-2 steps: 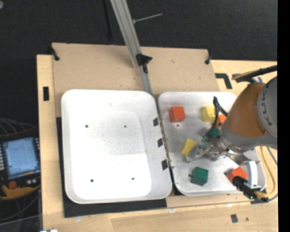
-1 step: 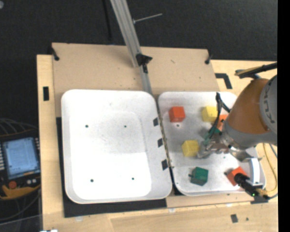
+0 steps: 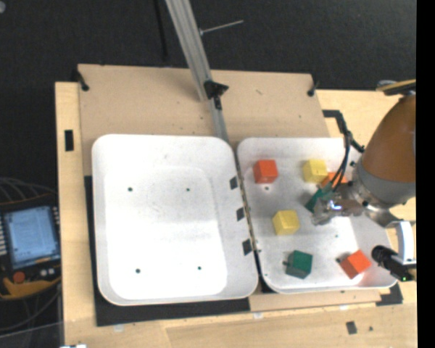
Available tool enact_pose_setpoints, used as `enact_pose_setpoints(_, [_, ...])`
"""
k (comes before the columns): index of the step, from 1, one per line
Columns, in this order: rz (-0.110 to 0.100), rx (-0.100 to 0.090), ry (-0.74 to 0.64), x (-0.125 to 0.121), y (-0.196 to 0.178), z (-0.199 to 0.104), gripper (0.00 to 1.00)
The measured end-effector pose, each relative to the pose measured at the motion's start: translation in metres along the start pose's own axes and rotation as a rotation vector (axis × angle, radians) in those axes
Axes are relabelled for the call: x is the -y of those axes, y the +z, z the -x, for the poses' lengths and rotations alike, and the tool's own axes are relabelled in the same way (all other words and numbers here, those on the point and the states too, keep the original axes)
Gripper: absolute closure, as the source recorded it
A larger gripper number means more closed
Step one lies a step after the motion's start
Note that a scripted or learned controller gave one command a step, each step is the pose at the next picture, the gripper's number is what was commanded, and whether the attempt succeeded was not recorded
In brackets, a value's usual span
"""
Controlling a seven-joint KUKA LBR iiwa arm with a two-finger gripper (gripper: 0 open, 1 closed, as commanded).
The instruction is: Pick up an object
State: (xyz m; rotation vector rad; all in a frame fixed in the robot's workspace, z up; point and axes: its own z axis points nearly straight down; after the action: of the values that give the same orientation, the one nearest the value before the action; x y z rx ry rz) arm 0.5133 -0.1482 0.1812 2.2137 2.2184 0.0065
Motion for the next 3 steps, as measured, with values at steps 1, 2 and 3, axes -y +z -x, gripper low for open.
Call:
enact_pose_setpoints(1, [0.001,0.0,-0.001,-0.001,-0.064,0.004,1.0])
enact_pose_setpoints(2, [-0.004,-0.001,-0.002,-0.003,-0.087,0.005,1.0])
enact_pose_setpoints(3, [-0.006,-0.003,-0.005,-0.025,-0.091,-0.041,1.0])
